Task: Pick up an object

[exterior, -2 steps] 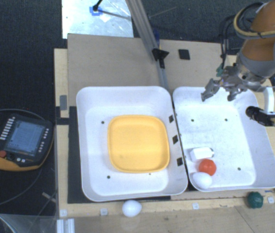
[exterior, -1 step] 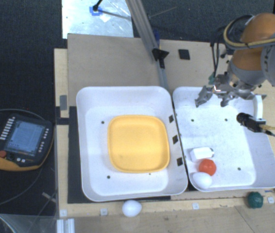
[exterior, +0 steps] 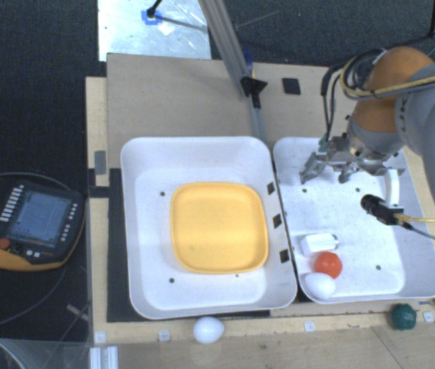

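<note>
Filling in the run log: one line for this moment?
gripper: open, above right white bin, holding nothing | orange ball, white block, white egg: near corner | yellow square plate: left bin

The arm (exterior: 433,114) is showing a smooth grey shell with a rounded orange band (exterior: 390,83) above the wrist. Dark cables are looping past that band, and the metal-grey gripper (exterior: 329,167) is carrying a black fitting beside it.

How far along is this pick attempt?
Nothing is picked yet. The gripper hangs open over the far end of the right bin with nothing between its fingers. The white block, orange ball and white egg lie at the near end, awaiting approach, grasp and lift.
</note>
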Motion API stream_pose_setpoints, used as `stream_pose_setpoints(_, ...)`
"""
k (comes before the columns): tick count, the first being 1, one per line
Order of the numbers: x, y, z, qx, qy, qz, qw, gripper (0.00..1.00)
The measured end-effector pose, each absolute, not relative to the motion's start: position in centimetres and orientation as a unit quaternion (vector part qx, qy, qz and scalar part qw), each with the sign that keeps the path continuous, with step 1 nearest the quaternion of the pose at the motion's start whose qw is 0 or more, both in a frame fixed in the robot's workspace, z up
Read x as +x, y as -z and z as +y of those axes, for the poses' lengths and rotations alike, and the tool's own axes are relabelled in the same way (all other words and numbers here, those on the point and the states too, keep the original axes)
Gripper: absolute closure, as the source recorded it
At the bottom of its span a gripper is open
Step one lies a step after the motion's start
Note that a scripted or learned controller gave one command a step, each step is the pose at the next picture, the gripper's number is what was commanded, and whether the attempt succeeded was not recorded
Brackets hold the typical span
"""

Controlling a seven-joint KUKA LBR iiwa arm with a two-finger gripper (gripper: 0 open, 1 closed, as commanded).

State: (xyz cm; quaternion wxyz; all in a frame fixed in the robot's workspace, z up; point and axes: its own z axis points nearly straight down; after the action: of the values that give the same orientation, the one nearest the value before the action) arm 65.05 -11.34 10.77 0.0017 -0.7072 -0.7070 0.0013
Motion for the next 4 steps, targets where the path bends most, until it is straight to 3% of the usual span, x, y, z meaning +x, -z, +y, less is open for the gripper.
stream_pose_setpoints(1, 65.2, -12.2, -11.4, -0.707, 0.0009, -0.707, -0.001, 1.00)
stream_pose_setpoints(3, 65.4, -21.6, -11.5, -0.707, 0.0016, -0.707, -0.002, 1.00)
stream_pose_setpoints(4, 63.7, -22.5, -5.8, -0.705, 0.0011, -0.709, 0.000, 1.00)
